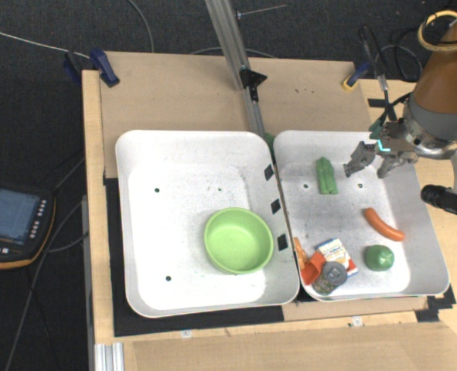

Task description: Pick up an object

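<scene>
Where two bins (pixel 135 161) sit: one bowl (pixel 239 240).

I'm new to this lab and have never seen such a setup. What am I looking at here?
One camera looks down at a slant on a wooden bench bearing two white bins. The grey and orange robot arm reaches in from the right; its gripper hangs open over the right bin, holding nothing. That bin contains a green stick-shaped piece, an orange sausage-like piece, a green ball and a small clutter of items. The left bin holds a green bowl.
</scene>
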Robot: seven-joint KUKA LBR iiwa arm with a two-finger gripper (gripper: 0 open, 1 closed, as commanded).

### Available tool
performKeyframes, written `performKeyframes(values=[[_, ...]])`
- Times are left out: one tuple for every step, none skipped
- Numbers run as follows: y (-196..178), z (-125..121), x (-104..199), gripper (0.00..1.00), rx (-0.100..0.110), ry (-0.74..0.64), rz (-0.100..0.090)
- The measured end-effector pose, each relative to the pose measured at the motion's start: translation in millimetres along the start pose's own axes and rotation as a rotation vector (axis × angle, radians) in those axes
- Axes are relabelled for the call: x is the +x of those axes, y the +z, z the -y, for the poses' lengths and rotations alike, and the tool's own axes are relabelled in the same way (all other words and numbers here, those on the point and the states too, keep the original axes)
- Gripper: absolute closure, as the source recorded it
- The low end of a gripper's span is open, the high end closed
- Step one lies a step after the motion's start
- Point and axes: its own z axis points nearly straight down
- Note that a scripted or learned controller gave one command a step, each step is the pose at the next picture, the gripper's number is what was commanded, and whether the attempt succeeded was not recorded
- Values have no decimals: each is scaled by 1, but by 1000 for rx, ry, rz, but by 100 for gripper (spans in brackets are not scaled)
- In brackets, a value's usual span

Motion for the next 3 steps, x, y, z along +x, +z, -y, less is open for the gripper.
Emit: performKeyframes(values=[[0, 0, 0, 0, 0, 0, 0], [43, 5, 1, 0, 4, 0, 0], [103, 0, 5, 0, 6, 0, -1]])
